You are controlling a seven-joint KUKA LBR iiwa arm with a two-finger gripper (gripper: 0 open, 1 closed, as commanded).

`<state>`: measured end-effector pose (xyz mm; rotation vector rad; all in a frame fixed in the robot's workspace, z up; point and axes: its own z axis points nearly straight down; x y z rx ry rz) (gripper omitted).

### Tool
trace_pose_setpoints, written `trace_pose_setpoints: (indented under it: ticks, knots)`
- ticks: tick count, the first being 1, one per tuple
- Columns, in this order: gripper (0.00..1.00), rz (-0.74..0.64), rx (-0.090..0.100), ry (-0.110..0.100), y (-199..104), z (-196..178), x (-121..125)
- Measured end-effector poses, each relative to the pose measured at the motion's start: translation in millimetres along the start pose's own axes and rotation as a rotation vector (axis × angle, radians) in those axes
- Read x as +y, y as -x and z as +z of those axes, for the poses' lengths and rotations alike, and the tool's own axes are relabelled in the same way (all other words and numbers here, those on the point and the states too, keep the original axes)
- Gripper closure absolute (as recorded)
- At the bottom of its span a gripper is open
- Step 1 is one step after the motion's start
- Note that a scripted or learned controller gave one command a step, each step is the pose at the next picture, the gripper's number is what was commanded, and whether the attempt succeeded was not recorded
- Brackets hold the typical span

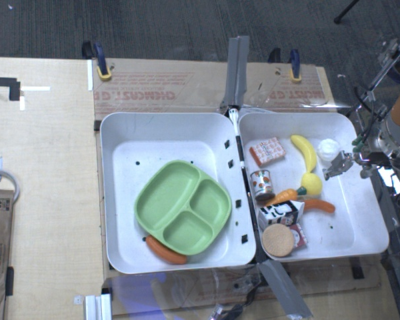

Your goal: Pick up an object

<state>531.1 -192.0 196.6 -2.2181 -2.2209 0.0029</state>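
The gripper [338, 165] hung over the right white bin [360, 242] near its right wall, and I could not tell from where I stood how it was set; nothing showed in it. The likeliest pick, to my eye, was the curved yellow plastic banana [305, 153] near the bin's back wall, just beside a small white cup-like piece [327, 149], with a round yellow lemon-shaped toy [311, 183] just in front of it. To do it well the arm would have needed to come down straight and close across the banana's narrow width, clear of that white piece. Open floor lay in the bin's front right corner, past the orange carrot-shaped toy [319, 206]; the left side was crowded by a small printed tin can [261, 181], a pink wafer block [267, 151] and a round tan disc [278, 241]. The left white bin [120, 139] held a green three-part plastic plate [182, 207] over an orange sausage-shaped toy [167, 251] by its front wall.
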Motion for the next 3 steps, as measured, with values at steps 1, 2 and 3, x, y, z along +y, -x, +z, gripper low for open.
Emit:
trace_pose_setpoints:
  ticks: [1, 2, 3]
  knots:
    - [0.00, -0.088, -0.001, 0.002, -48, 105, 43]
    - [1.00, -0.084, -0.001, 0.001, -47, 96, 42]
    - [1.00, 0.072, -0.002, 0.002, -109, -12, 40]
